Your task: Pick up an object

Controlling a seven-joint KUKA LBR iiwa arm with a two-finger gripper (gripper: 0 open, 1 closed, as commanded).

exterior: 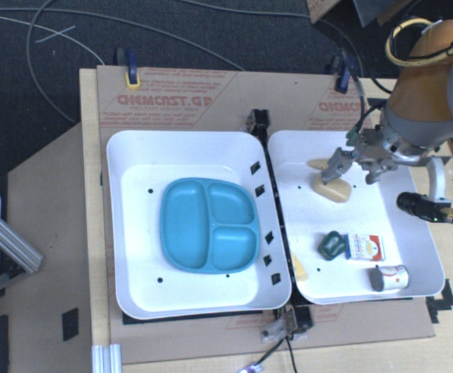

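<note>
— While the arm reaches over the right bin (pixel 412 286) from its far edge, what is the gripper (pixel 340 169) doing?

— Its fingers look spread, straddling the top of a tan object (pixel 333 190) near the bin's far-left part; nothing is pinched yet.

— Why that one?

— Probably because it lies apart. The green object (pixel 332 245), white packet (pixel 364 247) and small can (pixel 389 278) crowd the near edge.

— And the left bin (pixel 125 208)?

— It holds a blue divided plate (pixel 209 225) at its middle.
</note>
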